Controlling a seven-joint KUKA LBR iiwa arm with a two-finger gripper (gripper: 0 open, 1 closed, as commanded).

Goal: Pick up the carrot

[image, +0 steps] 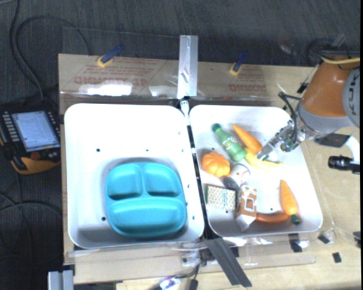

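I cannot tell how the gripper (pixel 272 148) stands; it hovers just right of the carrot (pixel 247 138), which lies beside the green bottle (pixel 229 142). Risk: closing here could catch the yellow piece (pixel 259 160) below the carrot instead, or nudge the carrot against the bottle.

Overhead slanted view of both bins (pixel 72 162)

Glossy white plastic bins (pixel 78 180), smooth matt blue plastic tray (pixel 146 199), rough plywood bench (pixel 139 71)
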